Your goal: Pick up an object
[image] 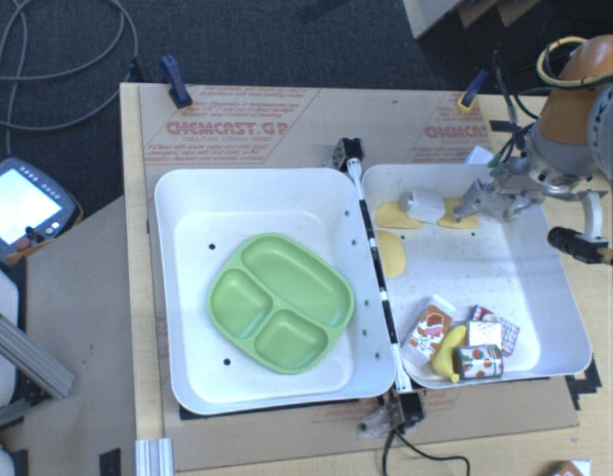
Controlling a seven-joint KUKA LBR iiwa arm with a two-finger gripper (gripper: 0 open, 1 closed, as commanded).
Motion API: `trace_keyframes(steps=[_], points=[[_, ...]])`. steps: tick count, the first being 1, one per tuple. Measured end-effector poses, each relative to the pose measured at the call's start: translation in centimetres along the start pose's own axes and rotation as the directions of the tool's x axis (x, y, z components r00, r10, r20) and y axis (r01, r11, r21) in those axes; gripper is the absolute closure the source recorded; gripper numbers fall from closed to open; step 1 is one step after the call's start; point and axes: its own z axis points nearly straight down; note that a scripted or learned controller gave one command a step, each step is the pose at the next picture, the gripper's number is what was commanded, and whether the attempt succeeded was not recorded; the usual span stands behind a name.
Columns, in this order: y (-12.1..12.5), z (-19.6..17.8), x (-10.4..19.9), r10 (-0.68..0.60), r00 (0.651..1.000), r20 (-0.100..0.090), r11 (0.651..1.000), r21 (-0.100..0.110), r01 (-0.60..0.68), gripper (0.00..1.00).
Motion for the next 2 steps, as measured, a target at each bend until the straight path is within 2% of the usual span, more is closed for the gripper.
trace_keyframes(steps=[1, 2], points=[[-5.2, 0.7, 0.0, 0.005, 1.000, 0.009, 0.999, -0.040, -0.004, 0.00], [-1.3, 0.8, 4.1, 0.008, 1.000, 0.016, 1.000, -0.028, -0.008, 0.00]])
